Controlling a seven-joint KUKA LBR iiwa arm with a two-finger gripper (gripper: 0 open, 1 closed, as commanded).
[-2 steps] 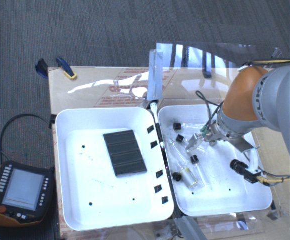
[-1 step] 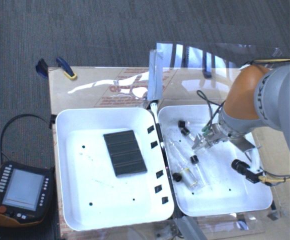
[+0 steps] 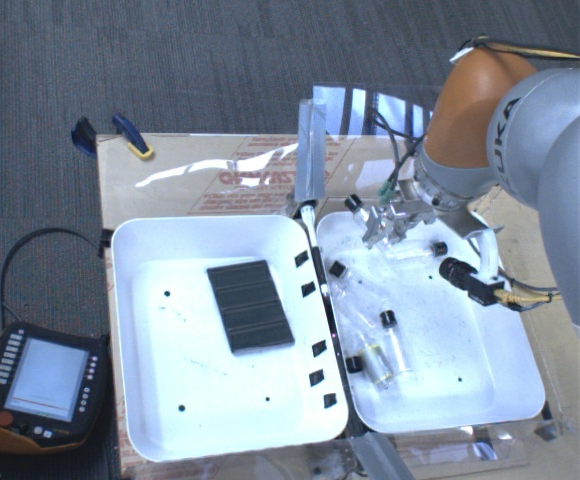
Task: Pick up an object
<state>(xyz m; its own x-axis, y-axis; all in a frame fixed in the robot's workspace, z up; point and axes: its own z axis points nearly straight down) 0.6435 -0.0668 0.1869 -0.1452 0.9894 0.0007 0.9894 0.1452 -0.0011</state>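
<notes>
Camera view: The arm (image 3: pixel 510 118) is reaching in from the right, its orange band sitting above the wrist. The claw (image 3: pixel 382 223) is hanging over the far left corner of the right bin (image 3: pixel 510 368), close to the bin floor. Its metal tips are blurring into the white floor and the clear items below, so whether the claw is released or clenched cannot be told, and nothing is showing between the tips.

The right bin is holding several clear vials with black caps. One vial (image 3: pixel 391 340) is lying near the bin's middle, cap toward the far side. A second vial (image 3: pixel 368 360) is lying just beside it, nearer the divider. A small cap (image 3: pixel 337 268) is sitting near the divider, and another cap (image 3: pixel 439 248) is lying to the right of the claw. All of these are resting on the bin floor, apart from the claw.

The left bin (image 3: pixel 140 388) is holding a dark ribbed block (image 3: pixel 250 306), lying flat and slightly turned.

Both bins are sitting side by side on the surface (image 3: pixel 170 183). A pendant (image 3: pixel 40 383) with a lit screen is lying on the floor at the left.
</notes>
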